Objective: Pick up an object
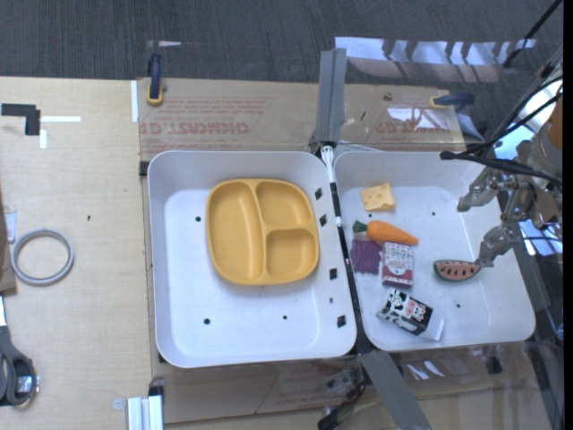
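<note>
The right bin (501, 325) holds a yellow cheese wedge (378, 197), an orange carrot (390, 232), a purple piece (364, 256), a small red-and-white packet (397, 263), a black-and-white carton (408, 313) and a watermelon slice (455, 270). My gripper (475, 231) hangs over that bin's right side, open, with nothing between its fingers. Its lower fingertip (488, 253) is just right of and above the watermelon slice, and I cannot tell if they touch.
A yellow divided plate (263, 231) lies in the left bin (179, 312). On the wooden bench to the left are a tape roll (40, 256) and scissors (13, 379). Cables and the arm crowd the right edge beside the right bin.
</note>
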Motion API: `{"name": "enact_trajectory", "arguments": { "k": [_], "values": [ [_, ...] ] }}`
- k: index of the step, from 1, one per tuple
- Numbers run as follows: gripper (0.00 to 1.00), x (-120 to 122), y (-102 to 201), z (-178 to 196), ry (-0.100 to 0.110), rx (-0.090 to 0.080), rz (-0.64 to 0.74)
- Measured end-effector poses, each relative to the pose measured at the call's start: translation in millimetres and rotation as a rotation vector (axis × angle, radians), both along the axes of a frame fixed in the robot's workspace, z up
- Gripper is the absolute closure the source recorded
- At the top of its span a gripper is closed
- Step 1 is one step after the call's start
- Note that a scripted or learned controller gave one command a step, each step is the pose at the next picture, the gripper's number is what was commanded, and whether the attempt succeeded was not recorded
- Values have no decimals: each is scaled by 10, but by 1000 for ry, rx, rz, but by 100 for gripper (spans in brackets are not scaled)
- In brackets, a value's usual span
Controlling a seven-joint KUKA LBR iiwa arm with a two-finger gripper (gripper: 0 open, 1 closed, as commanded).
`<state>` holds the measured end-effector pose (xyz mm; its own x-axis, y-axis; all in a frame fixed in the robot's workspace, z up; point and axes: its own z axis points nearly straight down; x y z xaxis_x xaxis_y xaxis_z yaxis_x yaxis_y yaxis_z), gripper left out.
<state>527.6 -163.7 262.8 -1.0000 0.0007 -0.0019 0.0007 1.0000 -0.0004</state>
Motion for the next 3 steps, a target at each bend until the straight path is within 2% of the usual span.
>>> {"name": "enact_trajectory", "arguments": {
  "k": [1,2,3],
  "values": [
    [0,170,250,-629,1,0,-325],
    [0,619,389,-1561,1,0,-537],
    [0,368,785,-711,0,0,-760]
  ]
}}
